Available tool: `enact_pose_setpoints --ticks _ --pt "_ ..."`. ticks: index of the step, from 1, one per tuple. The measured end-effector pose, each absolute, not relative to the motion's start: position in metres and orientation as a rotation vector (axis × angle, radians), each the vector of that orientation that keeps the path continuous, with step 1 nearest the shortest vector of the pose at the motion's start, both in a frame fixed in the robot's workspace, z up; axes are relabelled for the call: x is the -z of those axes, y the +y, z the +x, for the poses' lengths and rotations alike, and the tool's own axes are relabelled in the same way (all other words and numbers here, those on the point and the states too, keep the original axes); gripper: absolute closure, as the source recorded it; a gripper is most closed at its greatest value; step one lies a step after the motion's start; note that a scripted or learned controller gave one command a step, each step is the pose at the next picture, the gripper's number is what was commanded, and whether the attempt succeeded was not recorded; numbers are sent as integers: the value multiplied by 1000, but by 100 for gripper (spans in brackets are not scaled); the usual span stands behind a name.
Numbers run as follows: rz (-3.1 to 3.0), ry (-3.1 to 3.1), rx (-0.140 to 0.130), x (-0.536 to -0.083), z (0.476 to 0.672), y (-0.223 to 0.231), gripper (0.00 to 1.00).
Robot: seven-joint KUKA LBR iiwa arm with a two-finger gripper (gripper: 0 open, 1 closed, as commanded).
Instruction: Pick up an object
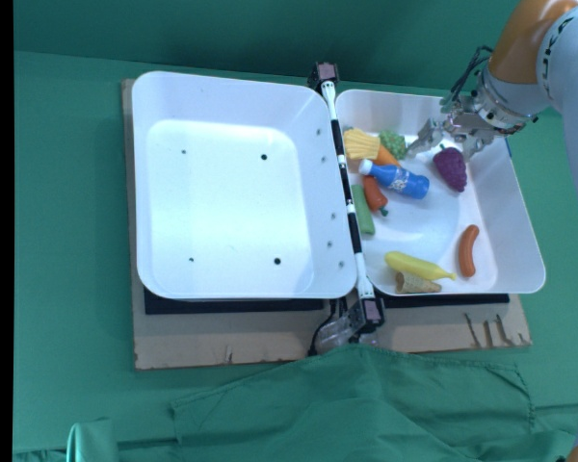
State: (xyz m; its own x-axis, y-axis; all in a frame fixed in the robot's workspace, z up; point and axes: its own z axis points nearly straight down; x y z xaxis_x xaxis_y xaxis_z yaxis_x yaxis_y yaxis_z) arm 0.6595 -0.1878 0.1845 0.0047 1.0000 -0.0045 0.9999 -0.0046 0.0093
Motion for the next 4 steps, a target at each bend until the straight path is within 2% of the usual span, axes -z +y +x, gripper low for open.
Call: enact_pose_setpoints --ticks 1,2,3,4 --pt "2227 2227 13 -183 700 -187 0" --pt "2228 2235 1 -196 701 -182 100" --pt "2228 2229 3 -186 701 -185 100" --pt "2228 2223 7 -198 701 -186 100"
